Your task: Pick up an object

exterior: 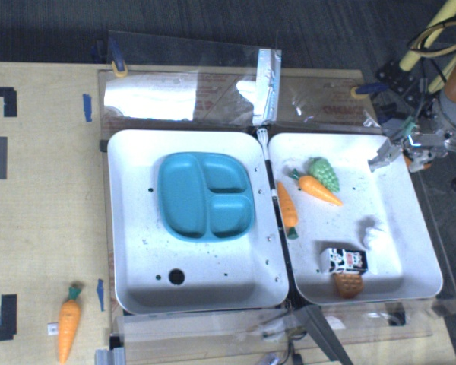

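1. The blue tray (207, 196) lies in the left bin (129, 265).
2. The gripper (385, 157) hangs over the right bin's (418, 272) far corner (open or closed, I cannot tell).
3. A carrot (318, 188) lies near the green grapes (324, 173) in the right bin.

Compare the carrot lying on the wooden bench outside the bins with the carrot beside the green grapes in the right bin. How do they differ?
The bench carrot lies outside both bins at lower left; the bin carrot lies inside the right bin.
The bench carrot lies nearly upright in the picture, leaves at top; the bin carrot lies slantwise, leaves at upper left.
The bench carrot lies alone; the bin carrot lies against the grapes.
Both are orange with green tops.
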Action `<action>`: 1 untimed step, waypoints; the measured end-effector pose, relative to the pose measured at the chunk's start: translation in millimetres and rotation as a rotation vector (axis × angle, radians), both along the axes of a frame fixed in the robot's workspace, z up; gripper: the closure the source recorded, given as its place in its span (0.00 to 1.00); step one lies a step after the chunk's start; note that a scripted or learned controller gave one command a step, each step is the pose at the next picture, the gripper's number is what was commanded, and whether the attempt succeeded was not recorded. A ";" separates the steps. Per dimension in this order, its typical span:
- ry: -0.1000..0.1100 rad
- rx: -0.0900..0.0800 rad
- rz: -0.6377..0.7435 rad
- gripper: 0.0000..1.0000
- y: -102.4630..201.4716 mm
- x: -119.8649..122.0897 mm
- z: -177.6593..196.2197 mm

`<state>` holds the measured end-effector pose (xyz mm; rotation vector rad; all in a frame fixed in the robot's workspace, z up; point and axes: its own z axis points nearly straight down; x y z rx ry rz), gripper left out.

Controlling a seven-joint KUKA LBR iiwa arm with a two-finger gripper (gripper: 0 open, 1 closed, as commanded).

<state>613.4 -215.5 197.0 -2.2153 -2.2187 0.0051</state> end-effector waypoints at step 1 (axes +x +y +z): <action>0.004 0.002 0.006 0.00 54.5 23.0 -68.7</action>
